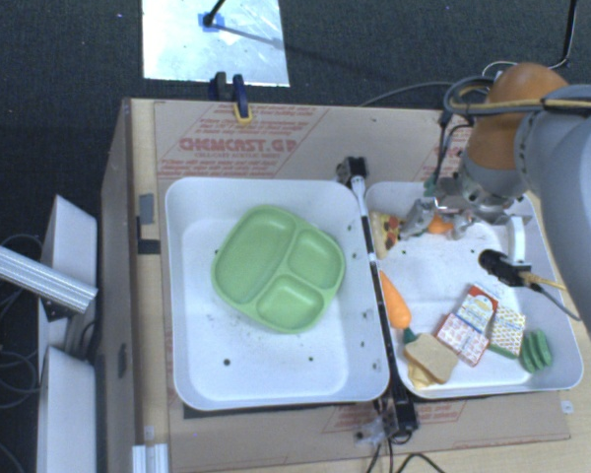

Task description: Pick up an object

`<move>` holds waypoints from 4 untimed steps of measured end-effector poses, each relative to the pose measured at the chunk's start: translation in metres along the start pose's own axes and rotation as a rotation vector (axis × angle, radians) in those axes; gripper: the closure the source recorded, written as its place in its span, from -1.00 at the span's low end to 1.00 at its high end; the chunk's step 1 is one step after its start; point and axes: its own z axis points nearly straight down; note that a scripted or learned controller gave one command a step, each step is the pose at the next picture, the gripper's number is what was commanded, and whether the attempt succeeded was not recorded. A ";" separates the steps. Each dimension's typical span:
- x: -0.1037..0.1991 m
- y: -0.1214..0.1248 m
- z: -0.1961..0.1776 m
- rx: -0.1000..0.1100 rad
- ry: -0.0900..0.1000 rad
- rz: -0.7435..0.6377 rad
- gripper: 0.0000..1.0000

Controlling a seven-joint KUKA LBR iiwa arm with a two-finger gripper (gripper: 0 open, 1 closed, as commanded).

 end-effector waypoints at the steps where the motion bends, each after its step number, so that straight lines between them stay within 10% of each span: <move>1: 0.000 -0.002 -0.005 0.005 -0.001 0.001 1.00; 2: 0.065 0.000 -0.124 -0.041 0.000 -0.008 1.00; 3: 0.064 -0.001 -0.122 -0.037 -0.001 -0.007 -1.00; 4: 0.034 -0.102 -0.044 -0.030 -0.001 -0.001 -1.00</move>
